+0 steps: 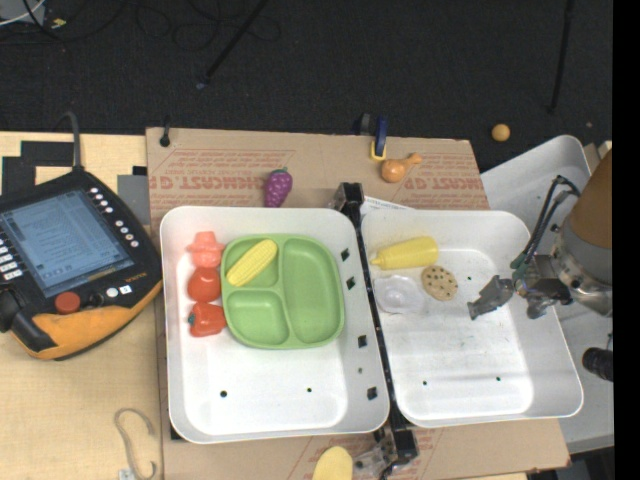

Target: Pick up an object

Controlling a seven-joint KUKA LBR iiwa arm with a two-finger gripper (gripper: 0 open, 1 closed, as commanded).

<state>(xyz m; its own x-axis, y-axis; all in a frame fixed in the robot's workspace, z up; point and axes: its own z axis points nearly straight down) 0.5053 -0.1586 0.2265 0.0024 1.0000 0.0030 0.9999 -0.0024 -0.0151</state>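
In the right bin (470, 368), a yellow bottle-shaped toy (405, 253) lies near the back left, with a brown cookie (438, 283) just in front of it and a clear, hard-to-read item (398, 294) to the cookie's left. My gripper (512, 301) hangs over the right side of this bin, to the right of the cookie and apart from it. Its fingers are open and hold nothing. The left bin (270, 388) bears a green divided plate (300, 298) with a yellow corn cob (250, 261) in one compartment. Pink and red toys (203, 286) line the plate's left side.
Behind the bins on the cardboard lie purple grapes (277, 187) and an orange pear-shaped toy (398, 168). A small orange ball (500, 132) sits further back. A yellow toy (333, 463) lies at the front edge. A control pendant (65, 253) rests to the left.
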